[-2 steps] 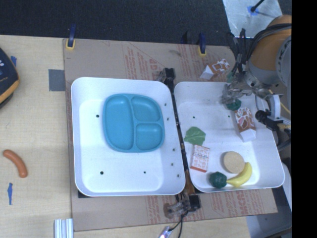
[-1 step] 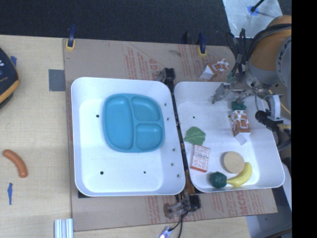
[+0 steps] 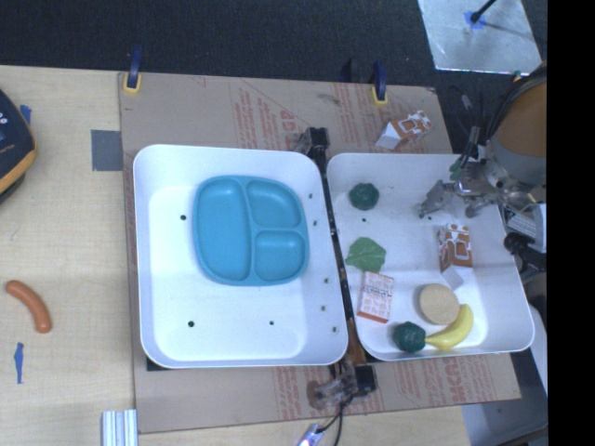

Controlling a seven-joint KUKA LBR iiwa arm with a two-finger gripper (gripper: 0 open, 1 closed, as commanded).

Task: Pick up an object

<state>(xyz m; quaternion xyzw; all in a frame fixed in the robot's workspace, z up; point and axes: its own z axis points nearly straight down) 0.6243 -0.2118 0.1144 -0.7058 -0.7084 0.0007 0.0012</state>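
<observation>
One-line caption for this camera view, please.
Gripper poised at the right bin's far edge above scattered toy food; blue divided plate sits in the left bin.

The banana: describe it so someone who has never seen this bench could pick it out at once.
Look at the right bin of the two white ones, then at its near right corner. The banana lies there, curving under a round tan disc, with a dark green lump at its left end. It is the only yellow, crescent-shaped thing in either bin.
</observation>
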